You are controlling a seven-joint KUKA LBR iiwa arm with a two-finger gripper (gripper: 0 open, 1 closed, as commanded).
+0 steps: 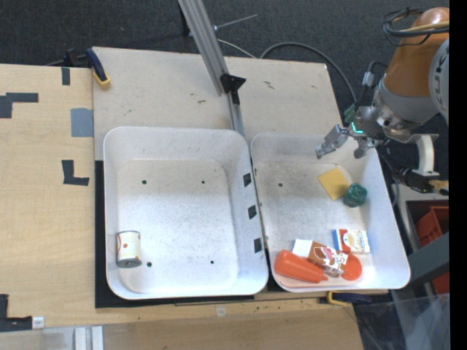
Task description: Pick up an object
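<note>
Fingers (341, 143) seen spread apart with nothing between, hung over right bin's (387, 217) far edge, yellow block (333, 182) and green ball (355, 195) parked just below.

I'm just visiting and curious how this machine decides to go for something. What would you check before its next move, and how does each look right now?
1. Things to pick lie in the right bin: ok.
2. Yellow block lies near the gripper, with free bin floor on its left: ok.
3. Green ball touches the block, may get in the way: not ok.
4. Gripper carries nothing: ok.
5. Fingers spread wide enough: cannot tell.
6. Small can in the left bin lies far off: not ok.
</note>
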